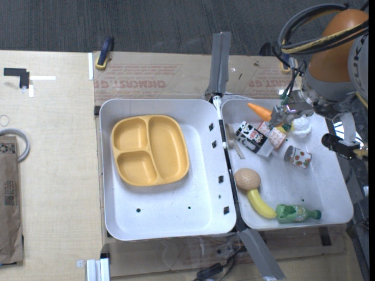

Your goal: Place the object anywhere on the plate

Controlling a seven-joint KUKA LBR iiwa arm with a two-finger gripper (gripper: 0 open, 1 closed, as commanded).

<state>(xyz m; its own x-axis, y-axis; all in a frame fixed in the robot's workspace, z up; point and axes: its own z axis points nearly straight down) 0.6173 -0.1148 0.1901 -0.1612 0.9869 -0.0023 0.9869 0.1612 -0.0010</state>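
A yellow plate (151, 150) with three compartments lies in the left bin (164, 215). The right bin (328, 186) holds several toy items: an orange carrot (258, 109), a black and white patterned block (251, 136), a small boxed item (275, 136), a patterned can (298, 157), a tan round piece (247, 179), a yellow banana (261, 204) and a green bottle (297, 213). My gripper (282, 115) hangs low over the back of the right bin, right beside the carrot and above the small box.
A grey divider post (220, 63) rises between the bins at the back. A cardboard sheet (152, 75) lies behind the left bin. A white crumpled object (302, 125) sits just right of the gripper. Black cables (310, 16) loop over the arm at top right.
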